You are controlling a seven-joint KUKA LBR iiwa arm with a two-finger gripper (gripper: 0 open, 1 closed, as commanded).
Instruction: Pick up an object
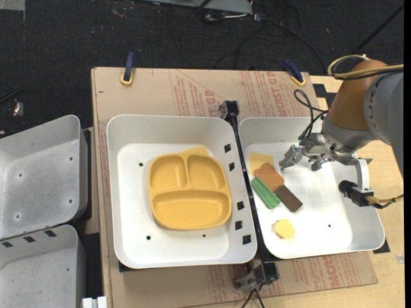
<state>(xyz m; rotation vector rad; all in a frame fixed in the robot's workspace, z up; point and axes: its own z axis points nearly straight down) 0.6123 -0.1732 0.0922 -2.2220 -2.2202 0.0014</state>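
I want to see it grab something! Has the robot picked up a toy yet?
Not yet. The gripper hovers over the right bin with nothing between its fingers. The green block, brown block and small yellow piece lie on the bin floor, and the yellow tray sits in the left bin. Reaching, gripping and lifting are all left.
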